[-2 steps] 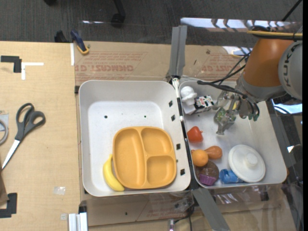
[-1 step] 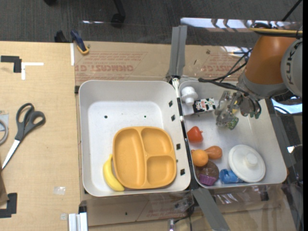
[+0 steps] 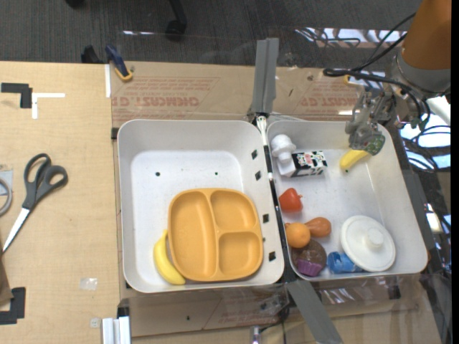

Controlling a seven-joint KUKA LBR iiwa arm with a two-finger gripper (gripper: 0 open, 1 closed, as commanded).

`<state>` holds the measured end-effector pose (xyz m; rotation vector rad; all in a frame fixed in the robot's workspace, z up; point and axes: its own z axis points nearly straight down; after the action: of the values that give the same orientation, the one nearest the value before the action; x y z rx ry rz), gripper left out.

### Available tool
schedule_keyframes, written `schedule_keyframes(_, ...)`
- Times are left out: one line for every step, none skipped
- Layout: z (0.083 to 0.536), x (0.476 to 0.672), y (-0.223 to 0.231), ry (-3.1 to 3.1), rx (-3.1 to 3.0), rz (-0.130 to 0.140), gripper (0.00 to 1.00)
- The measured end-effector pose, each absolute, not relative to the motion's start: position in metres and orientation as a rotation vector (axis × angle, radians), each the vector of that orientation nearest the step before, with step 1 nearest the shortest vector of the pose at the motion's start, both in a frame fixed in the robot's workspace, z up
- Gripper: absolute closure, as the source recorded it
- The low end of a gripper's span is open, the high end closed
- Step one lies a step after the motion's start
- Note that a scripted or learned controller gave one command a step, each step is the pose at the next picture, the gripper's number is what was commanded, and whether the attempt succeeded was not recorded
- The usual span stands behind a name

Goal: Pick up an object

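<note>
My gripper (image 3: 368, 135) hangs over the far right part of the right bin (image 3: 410, 192), under the orange-banded arm. A small yellow object with a green end (image 3: 353, 159) sits right below and beside it, touching or nearly touching. Whether it is held is unclear. Also in this bin are a white bottle (image 3: 282, 147), a black-and-white carton (image 3: 310, 162), a red piece (image 3: 290, 200), an orange fruit (image 3: 296, 233), a smaller orange piece (image 3: 320, 226), a purple item (image 3: 310, 261), a blue item (image 3: 341, 263) and a round white lid (image 3: 367, 242).
The left bin (image 3: 143, 163) holds a yellow divided plate (image 3: 215, 233) with a banana (image 3: 165, 260) tucked at its left edge. Scissors (image 3: 34, 186) lie on the wooden bench to the left. Cables (image 3: 430, 149) run along the right bin's far right side.
</note>
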<state>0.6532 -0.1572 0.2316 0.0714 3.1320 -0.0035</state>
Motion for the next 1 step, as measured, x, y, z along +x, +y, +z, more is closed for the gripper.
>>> schedule_keyframes(0.3838,0.626,-0.2225,3.13,-0.17,-0.003,1.0)
